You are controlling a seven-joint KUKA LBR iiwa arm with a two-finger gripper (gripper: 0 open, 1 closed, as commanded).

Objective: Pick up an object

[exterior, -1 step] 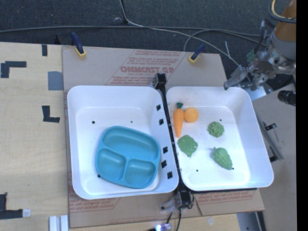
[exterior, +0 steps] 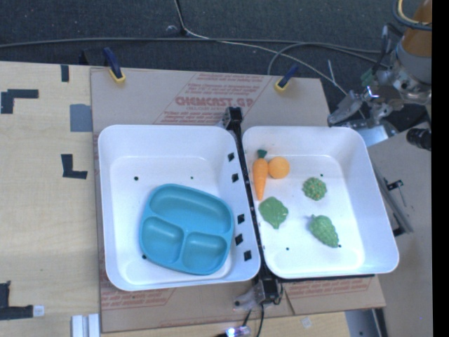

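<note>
The tool [exterior: 356, 109] is up at the far right corner of the right bin [exterior: 351, 142], just outside its rim, and nothing sits in it. From where I stand I cannot tell how it is set, it is too small and dark to make out. All the things it could pick are down in that right bin: a carrot [exterior: 259, 177] and a small orange ball [exterior: 279, 168] touching each other near the wall between the bins, a round green piece [exterior: 314, 188] a bit to the right, a bigger green piece [exterior: 273, 211] below the carrot, and one more green piece [exterior: 324, 230] near the front. The left bin [exterior: 112, 188] has a blue tray [exterior: 186, 228] with three parts. I think the carrot would be the tricky one. It lies right beside the middle wall and the ball, so the tool might bump the wall or push the ball away and close on air. The round ball could roll off too. The green pieces are bumpy and stand apart, so they look like safer picks, but a pinch off to one side might make one slip out.
</note>
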